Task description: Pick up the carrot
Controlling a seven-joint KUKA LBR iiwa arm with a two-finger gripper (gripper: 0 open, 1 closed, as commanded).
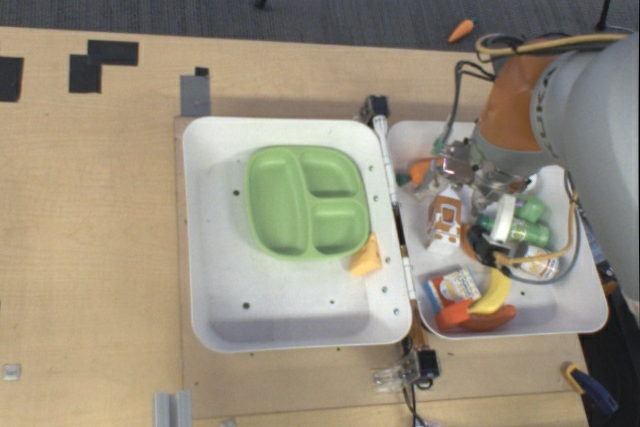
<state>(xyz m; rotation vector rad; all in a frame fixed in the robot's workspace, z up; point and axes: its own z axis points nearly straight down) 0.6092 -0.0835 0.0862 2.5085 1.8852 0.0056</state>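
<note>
The carrot (416,176), a small orange piece with a green end, lies at the left side of the right bin (590,310), close to the wall between the bins. My gripper (455,167) hangs low over the right bin just to the right of the carrot, its metal tip right beside it. The grey arm and its orange band (510,105) cover the bin's upper right part. Whether the carrot is between the fingers cannot be made out.
The right bin also holds a brown-and-white packet (447,220), a green bottle (528,220), a banana (492,293), a red item (480,317) and a blue-white pack (455,286). A green divided plate (305,200) and a yellow wedge (365,259) sit in the left bin (220,315).
</note>
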